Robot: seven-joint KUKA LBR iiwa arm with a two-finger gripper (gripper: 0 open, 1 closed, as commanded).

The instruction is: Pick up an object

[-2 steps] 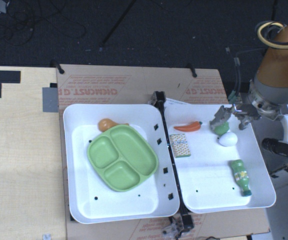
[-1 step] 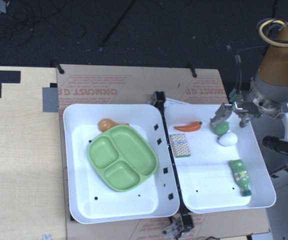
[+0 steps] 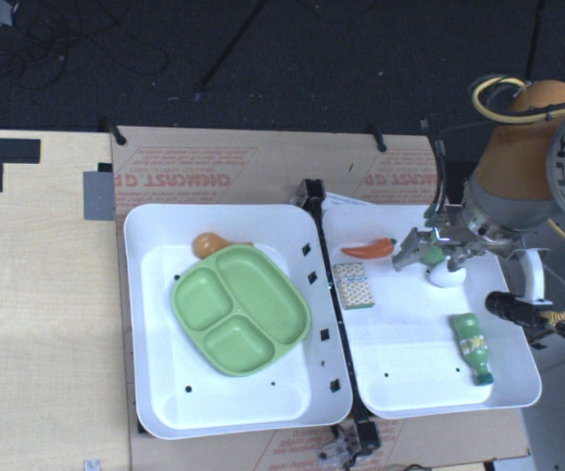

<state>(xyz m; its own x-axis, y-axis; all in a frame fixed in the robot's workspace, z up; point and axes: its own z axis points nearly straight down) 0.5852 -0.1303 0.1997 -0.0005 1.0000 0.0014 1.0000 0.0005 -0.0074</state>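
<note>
- While it hangs low in the right shallow white bin [image 3: 518, 386], the end effector [image 3: 437, 253] sits over a small white rounded object [image 3: 446, 275]; grip state: cannot tell.
- Likely target: that object, just right of the orange carrot-shaped toy [image 3: 368, 249].
- Green plastic bottle [image 3: 473, 347] lies nearer the camera, clear of the approach.

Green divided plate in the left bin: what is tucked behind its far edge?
An orange rounded object pokes out from behind the green divided plate, toward the left bin's far wall. The plate covers its lower part, so its full shape can't be told.
</note>
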